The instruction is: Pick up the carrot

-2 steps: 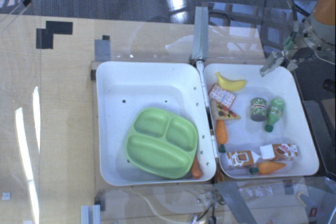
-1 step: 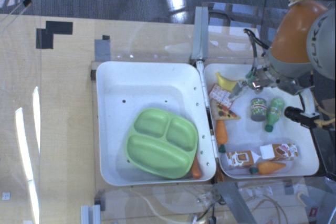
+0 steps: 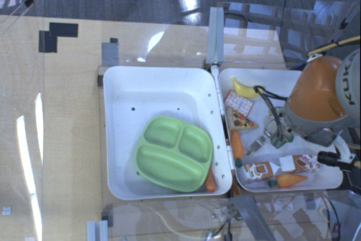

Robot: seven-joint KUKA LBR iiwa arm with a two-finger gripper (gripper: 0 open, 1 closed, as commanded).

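Camera view gives us the jaws (image 3: 265, 141) low in the right bin (image 3: 333, 182), slightly parted as far as we can tell, with nothing between them. We see one carrot (image 3: 291, 180) lying flat near the front wall, well apart from them, beside a small carton (image 3: 262, 170). Another carrot (image 3: 237, 145) lies just left of the jaws. A green tray (image 3: 174, 153) sits in the left bin (image 3: 152, 84).

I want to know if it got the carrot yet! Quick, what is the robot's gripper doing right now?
Gripper: low in the right bin, with nothing visibly held; whether it is open or shut cannot be told. The carrot lies apart near the front edge.
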